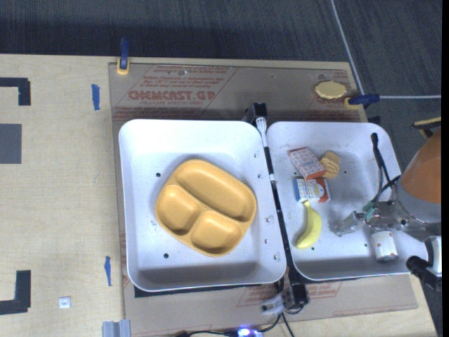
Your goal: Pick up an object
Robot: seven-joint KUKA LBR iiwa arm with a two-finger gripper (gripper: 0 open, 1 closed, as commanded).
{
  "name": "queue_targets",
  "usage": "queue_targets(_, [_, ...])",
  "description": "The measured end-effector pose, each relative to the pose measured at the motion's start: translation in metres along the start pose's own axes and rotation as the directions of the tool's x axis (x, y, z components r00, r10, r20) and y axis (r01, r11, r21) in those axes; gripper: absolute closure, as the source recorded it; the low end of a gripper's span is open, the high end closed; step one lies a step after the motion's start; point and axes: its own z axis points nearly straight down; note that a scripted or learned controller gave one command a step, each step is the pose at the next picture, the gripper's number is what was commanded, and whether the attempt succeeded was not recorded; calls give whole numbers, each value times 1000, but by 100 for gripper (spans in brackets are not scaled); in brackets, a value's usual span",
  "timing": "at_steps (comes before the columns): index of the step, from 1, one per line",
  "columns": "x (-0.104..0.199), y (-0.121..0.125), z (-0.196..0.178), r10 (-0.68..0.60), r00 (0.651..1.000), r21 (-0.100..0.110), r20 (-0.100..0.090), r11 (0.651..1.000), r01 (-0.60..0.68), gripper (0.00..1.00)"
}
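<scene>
The left bin holds a yellow three-compartment tray. The right bin holds a banana near its left wall, two small cartons above it, and a round cookie beside them. The gripper hangs low over the right bin, grasping nothing, jaw state indeterminate.
</scene>
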Motion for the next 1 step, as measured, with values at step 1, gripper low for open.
queue_targets(1, [-1, 2, -11, 1, 1000, -7, 4, 1000, -1, 100])
